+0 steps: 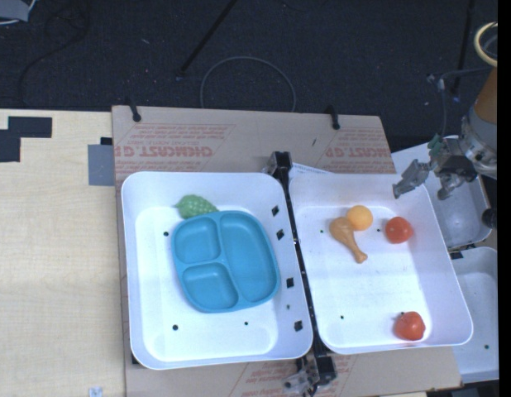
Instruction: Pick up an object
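The gripper [427,180] hangs over the right bin's [379,329] far right corner, fingers spread wide and holding nothing; I'd drop it straight onto the tomato [397,230] near the right wall. That bin also holds a chicken drumstick [349,237], an orange ball [360,217] and a second tomato [409,326] in the near right corner. The left bin [152,337] carries a blue divided plate [224,260] and a green leafy piece [195,206] touching its far edge.
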Controlling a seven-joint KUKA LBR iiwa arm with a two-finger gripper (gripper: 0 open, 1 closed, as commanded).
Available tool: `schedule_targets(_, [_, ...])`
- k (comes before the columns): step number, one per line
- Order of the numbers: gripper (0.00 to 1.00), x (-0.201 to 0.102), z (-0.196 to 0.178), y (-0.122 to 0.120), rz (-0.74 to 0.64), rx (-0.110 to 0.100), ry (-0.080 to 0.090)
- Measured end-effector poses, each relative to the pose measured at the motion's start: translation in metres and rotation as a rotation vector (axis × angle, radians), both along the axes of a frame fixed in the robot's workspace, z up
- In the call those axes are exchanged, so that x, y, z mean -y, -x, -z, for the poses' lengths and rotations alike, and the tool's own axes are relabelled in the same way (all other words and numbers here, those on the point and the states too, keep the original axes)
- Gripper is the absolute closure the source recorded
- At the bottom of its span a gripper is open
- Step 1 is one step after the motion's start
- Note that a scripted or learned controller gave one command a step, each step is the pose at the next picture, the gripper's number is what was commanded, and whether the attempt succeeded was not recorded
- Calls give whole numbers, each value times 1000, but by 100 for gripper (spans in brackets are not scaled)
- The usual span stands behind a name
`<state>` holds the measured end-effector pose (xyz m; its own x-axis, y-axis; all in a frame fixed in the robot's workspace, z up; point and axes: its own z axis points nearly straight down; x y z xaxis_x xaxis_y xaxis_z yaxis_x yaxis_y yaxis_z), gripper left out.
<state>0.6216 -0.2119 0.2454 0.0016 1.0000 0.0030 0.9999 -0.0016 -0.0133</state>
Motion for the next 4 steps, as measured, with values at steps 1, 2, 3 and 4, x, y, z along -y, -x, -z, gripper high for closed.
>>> schedule_targets(1, [0, 0, -7, -2, -2, 13, 3])
schedule_targets(2, [0, -3, 57, -1, -2, 5, 1])
schedule_targets(3, [0, -11, 110, -7, -4, 7, 1])
schedule_targets(4, [0, -13, 161, -6, -5, 7, 1])
